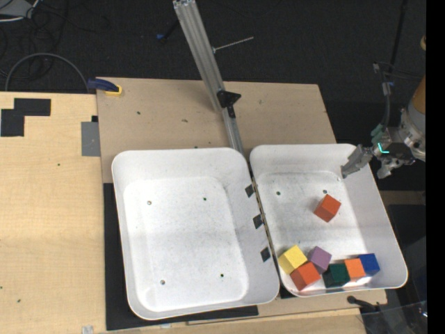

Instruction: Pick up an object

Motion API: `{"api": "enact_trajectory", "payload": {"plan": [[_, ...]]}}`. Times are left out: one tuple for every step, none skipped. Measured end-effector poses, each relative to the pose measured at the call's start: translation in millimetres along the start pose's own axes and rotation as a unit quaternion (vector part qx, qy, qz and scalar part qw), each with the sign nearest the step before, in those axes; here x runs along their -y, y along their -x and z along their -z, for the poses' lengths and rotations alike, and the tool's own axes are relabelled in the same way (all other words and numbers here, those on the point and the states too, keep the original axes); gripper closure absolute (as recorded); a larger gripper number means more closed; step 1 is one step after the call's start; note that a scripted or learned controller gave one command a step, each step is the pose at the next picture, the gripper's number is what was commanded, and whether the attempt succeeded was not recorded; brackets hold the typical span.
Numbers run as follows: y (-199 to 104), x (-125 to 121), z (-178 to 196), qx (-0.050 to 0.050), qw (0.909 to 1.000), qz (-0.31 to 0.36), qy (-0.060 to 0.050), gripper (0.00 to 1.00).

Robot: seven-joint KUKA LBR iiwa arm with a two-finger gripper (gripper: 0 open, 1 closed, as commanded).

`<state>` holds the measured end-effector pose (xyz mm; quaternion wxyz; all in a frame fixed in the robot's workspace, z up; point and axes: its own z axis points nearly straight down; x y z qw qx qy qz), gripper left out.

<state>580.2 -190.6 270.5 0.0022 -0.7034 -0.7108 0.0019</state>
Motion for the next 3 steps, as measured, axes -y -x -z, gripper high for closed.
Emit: {"api": "enact_trajectory", "payload": {"plan": [[0.0,0.0,0.0,0.0,1.0,0.0,0.0,0.0],[0.0,0.0,0.0,0.0,1.0,0.0,0.0,0.0],[0.0,0.0,0.0,0.0,1.0,0.0,0.0,0.0]]}}
